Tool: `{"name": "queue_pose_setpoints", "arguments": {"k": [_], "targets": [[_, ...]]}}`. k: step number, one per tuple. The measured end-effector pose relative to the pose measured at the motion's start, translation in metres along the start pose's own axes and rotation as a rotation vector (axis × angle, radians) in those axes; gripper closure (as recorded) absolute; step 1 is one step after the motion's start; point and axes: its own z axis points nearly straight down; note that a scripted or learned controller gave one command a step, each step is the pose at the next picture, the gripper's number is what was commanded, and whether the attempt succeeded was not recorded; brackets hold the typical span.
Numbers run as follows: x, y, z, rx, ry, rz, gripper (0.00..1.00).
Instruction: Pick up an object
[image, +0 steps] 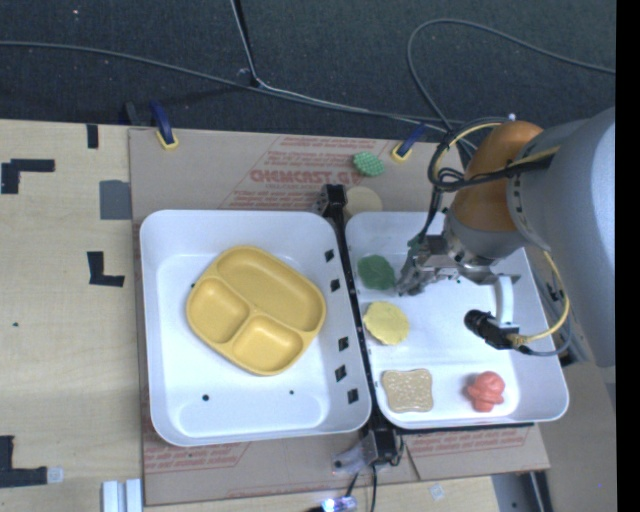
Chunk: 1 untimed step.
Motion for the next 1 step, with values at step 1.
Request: {"name": "queue_pose_setpoints", "arguments": {"k": [1], "targets": [[-0.0057, -0.0075, -0.0538, -0.001, 0.002, 0.002, 1.00]]}}
